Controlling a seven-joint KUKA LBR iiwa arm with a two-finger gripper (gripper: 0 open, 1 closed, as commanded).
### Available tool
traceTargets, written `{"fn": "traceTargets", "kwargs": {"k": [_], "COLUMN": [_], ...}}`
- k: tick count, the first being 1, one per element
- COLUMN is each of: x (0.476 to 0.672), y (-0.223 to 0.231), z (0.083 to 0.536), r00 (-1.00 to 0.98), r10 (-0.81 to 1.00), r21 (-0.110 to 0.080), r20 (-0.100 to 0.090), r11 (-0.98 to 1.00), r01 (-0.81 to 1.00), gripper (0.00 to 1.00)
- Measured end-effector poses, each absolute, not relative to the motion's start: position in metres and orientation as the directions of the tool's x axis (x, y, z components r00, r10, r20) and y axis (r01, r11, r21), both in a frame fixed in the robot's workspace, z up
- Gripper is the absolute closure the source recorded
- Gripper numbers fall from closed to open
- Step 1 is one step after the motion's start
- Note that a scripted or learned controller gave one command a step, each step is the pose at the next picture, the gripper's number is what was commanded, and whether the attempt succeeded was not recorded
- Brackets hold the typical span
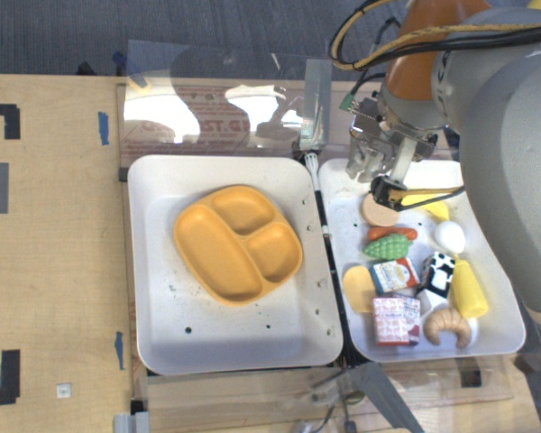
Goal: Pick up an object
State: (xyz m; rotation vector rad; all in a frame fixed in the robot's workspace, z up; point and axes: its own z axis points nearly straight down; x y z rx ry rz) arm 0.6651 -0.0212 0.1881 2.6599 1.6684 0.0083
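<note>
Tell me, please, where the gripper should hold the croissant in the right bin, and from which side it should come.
Grip the croissant across its thick middle, coming straight down from above. It lies flat near the front edge of the right bin, its curved ends pointing toward the camera. The pink box sits close on one side, so the fingers probably fit better front to back.

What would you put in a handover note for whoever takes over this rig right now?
Gripper: hangs over the far end of the right bin, fingers apart, nothing between them.
Right bin: toy foods, among them a tan disc just below the fingertips, a carrot, a white egg, a yellow corn cob, a croissant and a pink box.
Left bin: an orange divided plate.
Done: nothing picked yet.
Left: close on one object, probably the tan disc, and lift it.
</note>
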Motion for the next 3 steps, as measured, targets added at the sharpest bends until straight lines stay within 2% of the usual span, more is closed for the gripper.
{"fn": "traceTargets", "kwargs": {"k": [1,2,3], "x": [0.667,0.657,0.659], "y": [-0.104,-0.074,-0.073], "z": [0.268,0.205,0.217], "r00": [0.138,0.469,0.467], "r10": [0.990,0.883,0.884], "r21": [0.006,-0.007,-0.004], "r20": [-0.002,-0.002,-0.001], "r11": [-0.138,-0.469,-0.467], "r01": [0.990,0.883,0.884], "gripper": [1.00,1.00,1.00]}}
